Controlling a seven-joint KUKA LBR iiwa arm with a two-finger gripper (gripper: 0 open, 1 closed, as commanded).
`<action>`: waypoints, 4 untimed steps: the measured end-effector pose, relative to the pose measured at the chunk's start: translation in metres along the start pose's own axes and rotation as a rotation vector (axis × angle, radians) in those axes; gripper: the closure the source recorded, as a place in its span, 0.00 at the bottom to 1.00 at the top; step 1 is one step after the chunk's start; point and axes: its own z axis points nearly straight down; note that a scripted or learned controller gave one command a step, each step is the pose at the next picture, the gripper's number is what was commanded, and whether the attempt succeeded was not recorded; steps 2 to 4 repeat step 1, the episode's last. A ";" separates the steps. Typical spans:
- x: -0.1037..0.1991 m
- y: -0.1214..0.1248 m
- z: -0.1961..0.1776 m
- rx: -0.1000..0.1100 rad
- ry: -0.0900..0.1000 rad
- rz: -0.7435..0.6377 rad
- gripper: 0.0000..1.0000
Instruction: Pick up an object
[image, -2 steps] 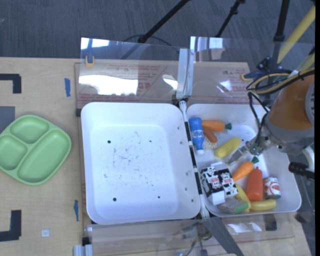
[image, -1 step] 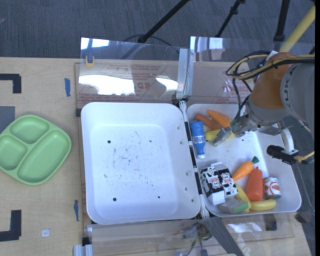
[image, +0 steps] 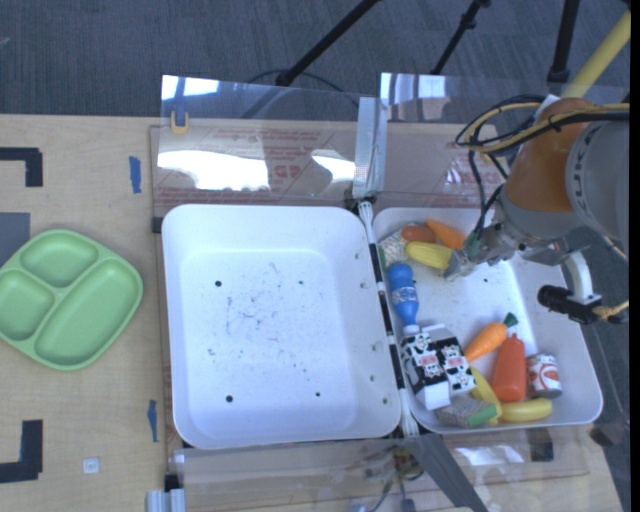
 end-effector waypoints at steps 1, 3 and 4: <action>0.042 0.054 -0.088 0.005 0.004 0.386 1.00; 0.042 0.054 -0.088 0.005 0.004 0.386 1.00; 0.042 0.054 -0.088 0.005 0.004 0.386 1.00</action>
